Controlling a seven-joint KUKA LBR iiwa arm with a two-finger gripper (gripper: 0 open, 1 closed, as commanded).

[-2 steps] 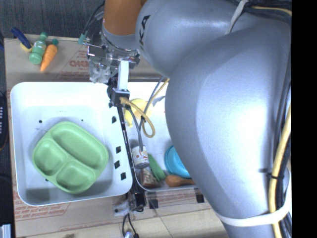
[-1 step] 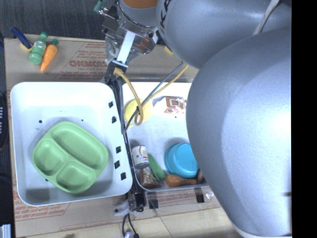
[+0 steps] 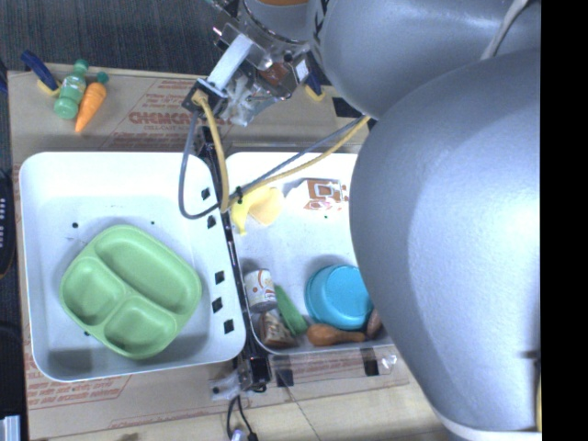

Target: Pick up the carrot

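An orange carrot (image 3: 89, 105) with a green top lies on the cardboard behind the left bin, at the far left, outside both bins. My gripper (image 3: 241, 88) hangs above the back edge of the bench, near where the two bins meet, well to the right of the carrot. It is partly hidden among cables and the wrist hardware. Nothing shows held in it.
A green bottle (image 3: 69, 95) and a blue item (image 3: 39, 72) lie beside the carrot. The left bin (image 3: 37, 191) holds a green divided plate (image 3: 131, 288). The right bin holds a yellow piece (image 3: 259, 206), a can (image 3: 260, 292), a blue bowl (image 3: 338, 298) and an orange-brown item (image 3: 335, 335). The arm covers the right side.
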